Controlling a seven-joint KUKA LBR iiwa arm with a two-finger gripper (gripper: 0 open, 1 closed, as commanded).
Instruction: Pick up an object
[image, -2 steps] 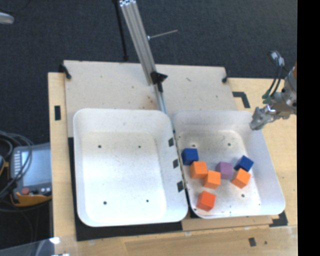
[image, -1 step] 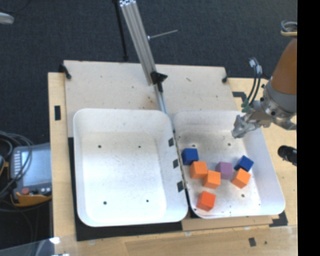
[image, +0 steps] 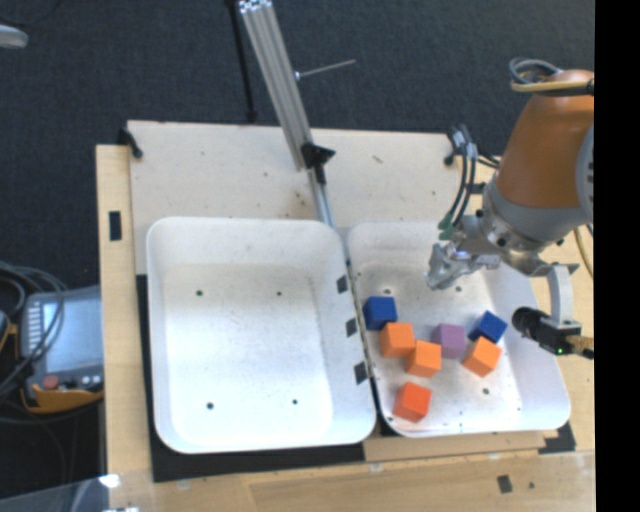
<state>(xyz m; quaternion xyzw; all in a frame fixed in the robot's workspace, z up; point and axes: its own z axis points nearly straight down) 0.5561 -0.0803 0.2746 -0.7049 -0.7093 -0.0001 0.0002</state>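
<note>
Several small cubes lie in the right bin (image: 540, 400): a blue cube (image: 379, 311) near its left wall, an orange cube (image: 398, 339) just below it, another orange cube (image: 425, 358), a purple cube (image: 451, 340), a second blue cube (image: 489, 326), an orange cube (image: 482, 356) under that, and a red-orange cube (image: 412, 401) nearest the front. My gripper (image: 445, 270) hangs over the back part of the right bin, above and to the right of the first blue cube. Nothing shows between its fingers.
The left bin (image: 160, 300) stands beside the right one, the two sharing a wall at the centre. A slanted metal rail (image: 285, 95) crosses the bench behind the bins. A grey device (image: 62, 345) with cables sits off the bench at the left.
</note>
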